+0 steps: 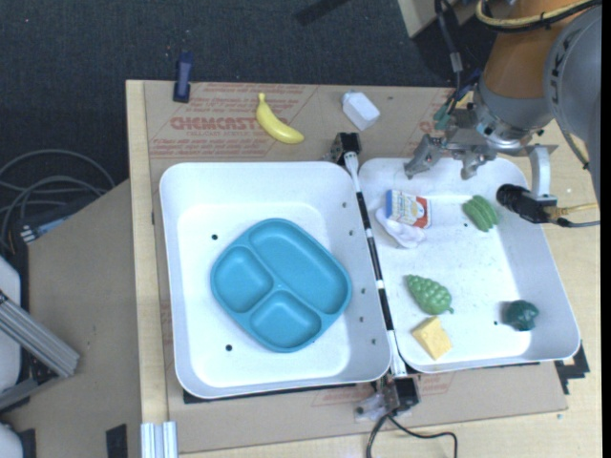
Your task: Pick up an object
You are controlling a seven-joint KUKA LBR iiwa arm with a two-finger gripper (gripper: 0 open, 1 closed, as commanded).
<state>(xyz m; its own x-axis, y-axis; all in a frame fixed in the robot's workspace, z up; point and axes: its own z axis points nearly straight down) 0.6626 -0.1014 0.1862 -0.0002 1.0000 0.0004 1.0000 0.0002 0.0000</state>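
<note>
My gripper (445, 163) hangs over the far edge of the right bin (544, 265), open, with its two fingers (418, 158) spread and nothing between them. Just in front of it lie a small white and red carton (408, 209) on a crumpled white scrap and a green pickle-like piece (480, 213). Nearer the front of this bin are a knobbly green fruit (429, 294), a yellow block (432, 338) and a dark green lump (520, 315). None of these touches the gripper.
The left bin (191, 208) holds a blue divided plate (279, 282). On the bench behind the bins lie a yellow banana (277, 122), a white block (361, 110) and a small blue item (182, 76). A black clip (342, 146) sits at the bins' joint.
</note>
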